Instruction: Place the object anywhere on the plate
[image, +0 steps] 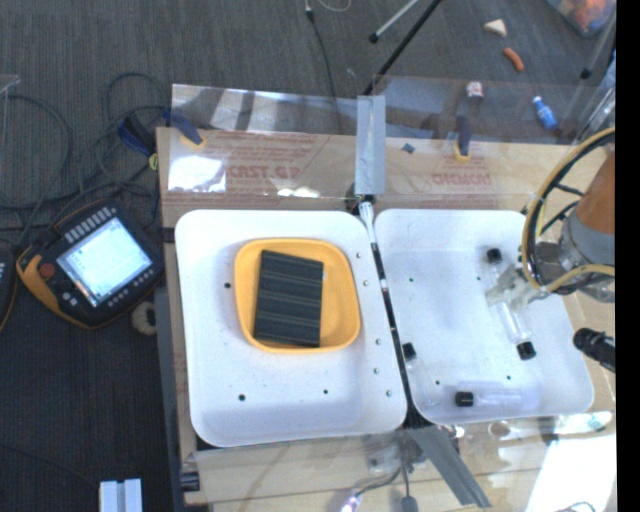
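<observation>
Gripper (509, 302): seen over the right part of the right bin, at the end of the arm that enters from the right edge. Its two clear fingers, each ending in a dark pad (493, 255), are spread well apart, and nothing is seen between them.
Pendant (95, 265): a handheld control unit with a lit screen is seen on the dark floor, well left of the bench, with black cables looped around it.
Left bin (200, 400): a shallow white bin with rounded corners is set on the left half of the bench.
Plate (345, 300): a yellow plate with rounded corners is seen in the upper middle of the left bin, lying flat on the bin's floor.
Object (289, 298): a dark ribbed rectangular block is laid flat on the plate, roughly centred, with its long side running up and down the view. It is well apart from the gripper.
Right bin (440, 260): a second white bin is set just beside the first, their inner rims touching.
Small dark piece (463, 398): it is seen near the lower rim of the right bin, below and left of the gripper.
Arm (590, 235): grey, with an orange band (612, 195) above the wrist, and yellow and black cables looped beside it.
</observation>
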